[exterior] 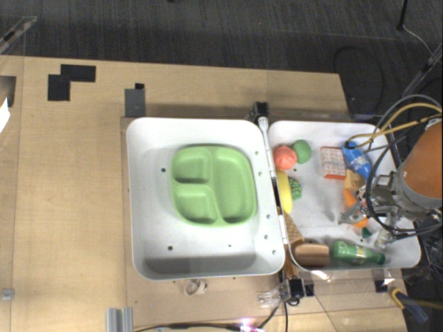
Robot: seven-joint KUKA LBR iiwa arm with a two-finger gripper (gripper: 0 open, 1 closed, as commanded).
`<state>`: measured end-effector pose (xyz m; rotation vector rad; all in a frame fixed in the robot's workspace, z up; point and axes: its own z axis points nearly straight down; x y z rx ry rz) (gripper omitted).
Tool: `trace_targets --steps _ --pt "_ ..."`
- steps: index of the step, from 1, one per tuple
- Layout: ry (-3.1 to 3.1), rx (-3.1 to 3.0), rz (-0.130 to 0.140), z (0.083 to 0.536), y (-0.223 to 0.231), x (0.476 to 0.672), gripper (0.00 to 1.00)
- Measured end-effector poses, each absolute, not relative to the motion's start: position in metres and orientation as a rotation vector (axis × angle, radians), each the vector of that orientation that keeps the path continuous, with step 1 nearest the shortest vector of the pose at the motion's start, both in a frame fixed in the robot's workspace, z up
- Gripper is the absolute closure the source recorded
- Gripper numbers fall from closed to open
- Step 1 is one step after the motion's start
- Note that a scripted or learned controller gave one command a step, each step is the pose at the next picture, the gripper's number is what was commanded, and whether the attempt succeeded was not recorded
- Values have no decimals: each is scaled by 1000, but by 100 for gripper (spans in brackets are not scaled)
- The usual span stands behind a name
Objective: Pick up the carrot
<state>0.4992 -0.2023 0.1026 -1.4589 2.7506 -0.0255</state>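
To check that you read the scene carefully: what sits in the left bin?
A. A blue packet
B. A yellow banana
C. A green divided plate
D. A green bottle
C: the left bin holds a green divided plate with three compartments, while the green bottle, the yellow banana and the blue packet all lie in the right bin.
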Motion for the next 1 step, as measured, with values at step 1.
trace_targets --steps 1 --pt "2926 -1107 -8 89 -181 548 0"
